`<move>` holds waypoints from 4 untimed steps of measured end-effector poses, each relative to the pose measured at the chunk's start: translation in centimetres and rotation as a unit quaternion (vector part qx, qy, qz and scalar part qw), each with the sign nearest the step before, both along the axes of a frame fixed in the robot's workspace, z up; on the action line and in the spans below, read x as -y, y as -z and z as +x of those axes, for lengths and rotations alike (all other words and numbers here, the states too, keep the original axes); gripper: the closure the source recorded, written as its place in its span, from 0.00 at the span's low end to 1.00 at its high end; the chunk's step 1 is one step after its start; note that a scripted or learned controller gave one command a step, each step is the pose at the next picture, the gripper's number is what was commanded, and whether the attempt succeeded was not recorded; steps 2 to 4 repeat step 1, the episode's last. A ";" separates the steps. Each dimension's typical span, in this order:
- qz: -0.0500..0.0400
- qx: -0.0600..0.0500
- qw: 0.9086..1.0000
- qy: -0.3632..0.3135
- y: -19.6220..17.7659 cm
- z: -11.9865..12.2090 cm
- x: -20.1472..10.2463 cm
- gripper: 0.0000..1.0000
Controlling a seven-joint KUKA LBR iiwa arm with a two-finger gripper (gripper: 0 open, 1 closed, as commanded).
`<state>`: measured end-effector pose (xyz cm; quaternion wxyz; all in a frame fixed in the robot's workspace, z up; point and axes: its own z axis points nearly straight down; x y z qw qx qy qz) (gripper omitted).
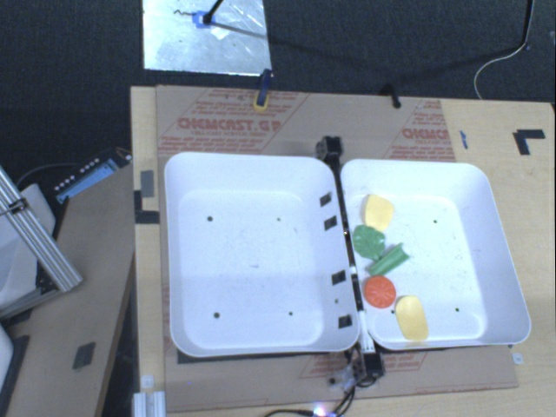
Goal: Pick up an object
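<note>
- Right bin (486,198): four small things bunched by its left wall.
- Yellow piece (378,211) at top, green piece (375,246) below; exact shapes unclear.
- Red disc (380,293) touches yellow oval (412,317).
- Left bin (252,254) beside it.

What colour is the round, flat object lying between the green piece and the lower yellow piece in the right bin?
Orange-red: the round flat disc, seen clearly in the camera view.

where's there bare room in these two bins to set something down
The left bin has bare floor from wall to wall. In the right bin, the right half is bare. It is crowded along the divider: two yellow pieces, a green piece and a red disc.
</note>
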<state>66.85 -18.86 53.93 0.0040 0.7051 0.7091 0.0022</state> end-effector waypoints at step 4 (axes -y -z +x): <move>0.001 -0.003 1.000 0.003 0.4 -3.1 1.8 1.00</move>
